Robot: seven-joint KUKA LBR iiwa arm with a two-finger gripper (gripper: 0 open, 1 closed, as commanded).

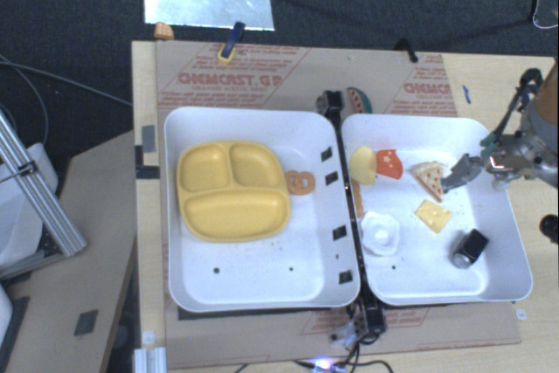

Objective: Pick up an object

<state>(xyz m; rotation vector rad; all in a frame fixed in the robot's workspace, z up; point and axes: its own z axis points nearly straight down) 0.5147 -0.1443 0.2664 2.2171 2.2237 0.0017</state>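
Note:
The right bin (pixel 502 279) holds several small items. A pale yellow rounded piece (pixel 362 165) lies beside a red piece (pixel 389 163). A tan wedge with spots (pixel 428 179) sits further right, and a flat yellow square (pixel 432 215) lies below it. A white round item (pixel 380 233) and a black cylinder (pixel 469 247) are nearer the front. My gripper (pixel 454 179) reaches in from the right, its tip just right of the tan wedge and low over the bin floor. Nothing is visibly held.
The left bin (pixel 262 284) carries a yellow divided plate (pixel 233 190) and a small brown pretzel (pixel 300 183) at its right. The black divider (pixel 348 214) separates the bins. The arm's grey wrist (pixel 524 155) overhangs the right bin's right rim.

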